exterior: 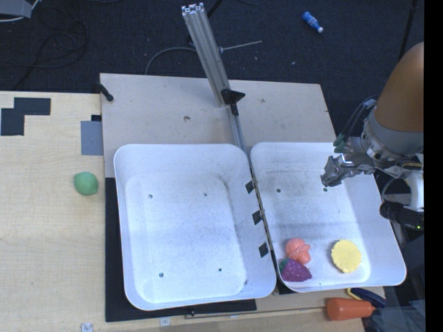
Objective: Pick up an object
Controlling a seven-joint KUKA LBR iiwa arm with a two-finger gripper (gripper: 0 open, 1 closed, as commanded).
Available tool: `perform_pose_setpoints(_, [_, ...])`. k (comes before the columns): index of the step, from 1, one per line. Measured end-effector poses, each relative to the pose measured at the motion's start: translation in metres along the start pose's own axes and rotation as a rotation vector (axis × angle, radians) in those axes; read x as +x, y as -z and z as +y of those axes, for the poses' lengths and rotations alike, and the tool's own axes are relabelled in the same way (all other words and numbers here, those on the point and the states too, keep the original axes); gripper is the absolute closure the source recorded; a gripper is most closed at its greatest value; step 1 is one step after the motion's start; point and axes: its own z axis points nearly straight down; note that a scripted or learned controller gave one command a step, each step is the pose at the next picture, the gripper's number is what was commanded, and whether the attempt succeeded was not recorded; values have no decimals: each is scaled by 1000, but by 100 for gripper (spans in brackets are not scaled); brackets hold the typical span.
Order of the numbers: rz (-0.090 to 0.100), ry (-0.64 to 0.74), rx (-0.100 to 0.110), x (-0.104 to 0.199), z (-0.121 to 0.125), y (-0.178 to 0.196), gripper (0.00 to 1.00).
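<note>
The arm's dark two-finger gripper (333, 173) hangs over the right shallow white bin (387, 268), well apart from the round yellow toy (346, 256); its grip state cannot be told.

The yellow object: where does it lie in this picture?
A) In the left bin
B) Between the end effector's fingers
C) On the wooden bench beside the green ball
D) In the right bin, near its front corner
D: the yellow object rests on the floor of the right bin, right of the pink and purple pieces and apart from the end effector.
</note>
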Motion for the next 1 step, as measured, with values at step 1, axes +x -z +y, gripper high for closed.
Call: perform_pose_setpoints(1, [0,0,2,49,18,-11,100])
